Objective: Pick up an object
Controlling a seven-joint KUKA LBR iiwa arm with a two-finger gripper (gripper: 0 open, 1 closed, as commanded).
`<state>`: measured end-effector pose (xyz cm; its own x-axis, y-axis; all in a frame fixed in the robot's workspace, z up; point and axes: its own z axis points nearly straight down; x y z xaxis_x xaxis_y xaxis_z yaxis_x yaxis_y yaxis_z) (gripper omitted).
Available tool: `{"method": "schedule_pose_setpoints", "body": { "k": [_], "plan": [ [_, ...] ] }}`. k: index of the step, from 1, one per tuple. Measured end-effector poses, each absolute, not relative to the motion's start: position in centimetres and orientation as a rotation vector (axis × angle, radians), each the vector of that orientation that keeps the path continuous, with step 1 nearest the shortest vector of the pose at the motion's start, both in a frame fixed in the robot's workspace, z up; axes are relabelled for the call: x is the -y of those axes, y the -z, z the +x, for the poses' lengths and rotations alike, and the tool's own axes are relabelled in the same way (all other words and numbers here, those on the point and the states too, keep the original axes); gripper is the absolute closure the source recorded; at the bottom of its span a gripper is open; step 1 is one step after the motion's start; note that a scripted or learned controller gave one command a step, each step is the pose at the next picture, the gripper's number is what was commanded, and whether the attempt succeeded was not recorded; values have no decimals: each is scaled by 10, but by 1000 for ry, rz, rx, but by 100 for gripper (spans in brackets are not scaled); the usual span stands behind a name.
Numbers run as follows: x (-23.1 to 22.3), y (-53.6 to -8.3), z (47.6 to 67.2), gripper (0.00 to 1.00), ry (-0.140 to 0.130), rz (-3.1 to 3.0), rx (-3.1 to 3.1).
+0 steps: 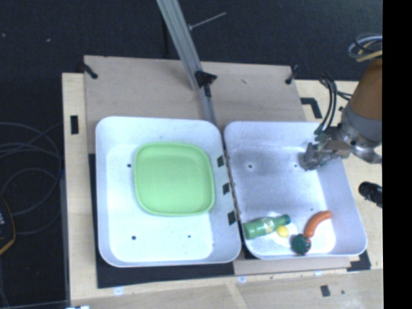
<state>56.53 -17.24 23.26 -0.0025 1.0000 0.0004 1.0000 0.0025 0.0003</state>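
A wooden bench (257, 89) seen from above carries two shallow white bins side by side. The left bin (116, 192) holds a square light-green plate (174, 179) with rounded corners, lying flat near its middle. The right bin (270, 166) has its objects gathered along the near edge. A grey robot arm (364, 118) with an orange band reaches in from the right, over the far right part of the right bin. Its gripper (311, 158) hangs above bare bin floor, well apart from the objects; whether it is open or closed cannot be told, and nothing is seen held in it. At the near edge lies a green bottle (265, 226) on its side. To its right rests an orange carrot-shaped piece (317, 223), tilted. Just below that sits a small dark green round object (300, 243), and between it and the bottle a tiny yellow object (282, 232).
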Motion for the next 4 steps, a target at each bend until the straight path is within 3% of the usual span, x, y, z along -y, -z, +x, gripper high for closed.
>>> {"method": "schedule_pose_setpoints", "body": {
  "k": [4],
  "plan": [
    [-35,-226,558,100,2,-2216,2226]
  ]
}}
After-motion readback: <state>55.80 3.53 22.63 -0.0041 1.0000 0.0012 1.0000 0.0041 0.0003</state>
